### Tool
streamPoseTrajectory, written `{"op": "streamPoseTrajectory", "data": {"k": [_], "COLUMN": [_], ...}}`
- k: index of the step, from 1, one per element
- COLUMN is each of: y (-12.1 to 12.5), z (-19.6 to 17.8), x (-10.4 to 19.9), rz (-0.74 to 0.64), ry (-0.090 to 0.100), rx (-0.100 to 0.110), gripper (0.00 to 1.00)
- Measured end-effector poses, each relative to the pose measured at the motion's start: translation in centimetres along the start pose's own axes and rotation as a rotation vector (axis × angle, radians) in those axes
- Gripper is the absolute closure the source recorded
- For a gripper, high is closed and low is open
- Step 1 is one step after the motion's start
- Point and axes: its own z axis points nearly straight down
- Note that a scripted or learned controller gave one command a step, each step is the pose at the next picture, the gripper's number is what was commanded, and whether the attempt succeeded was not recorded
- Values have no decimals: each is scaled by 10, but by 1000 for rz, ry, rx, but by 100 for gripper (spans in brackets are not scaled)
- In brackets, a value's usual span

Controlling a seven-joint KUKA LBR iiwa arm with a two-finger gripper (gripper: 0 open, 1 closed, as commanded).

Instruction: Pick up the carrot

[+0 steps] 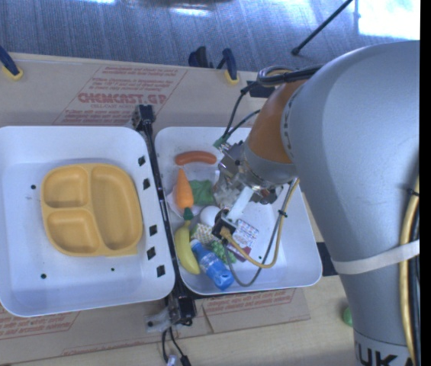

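Note:
The carrot [183, 191] is a short orange cone lying near the left wall of the right bin [300, 244], its tip pointing towards the far side. A green leafy piece [201, 192] lies right beside it. My gripper [220, 192] reaches down into the right bin just to the right of the carrot and the green piece, over the pile of toy food. The wrist and arm hide the bin's middle. No object shows held in the gripper.
A red-orange sausage [195, 158] lies at the far side of the right bin. A white egg [209, 216], a banana [186, 252] and a blue bottle [214, 267] crowd the near left. The left bin [9, 204] holds a yellow divided tray [91, 208].

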Motion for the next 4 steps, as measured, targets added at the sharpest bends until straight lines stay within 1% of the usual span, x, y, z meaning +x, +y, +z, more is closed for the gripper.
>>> {"op": "streamPoseTrajectory", "data": {"k": [1,2,3,4], "y": [0,-1,-1,-27], "z": [-1,29,18,-100], "x": [2,21,22,22], "rz": [-2,77,70,260], "ry": [3,-11,-9,-15], "rx": [-2,39,42,41], "gripper": [0,0,100,100]}}
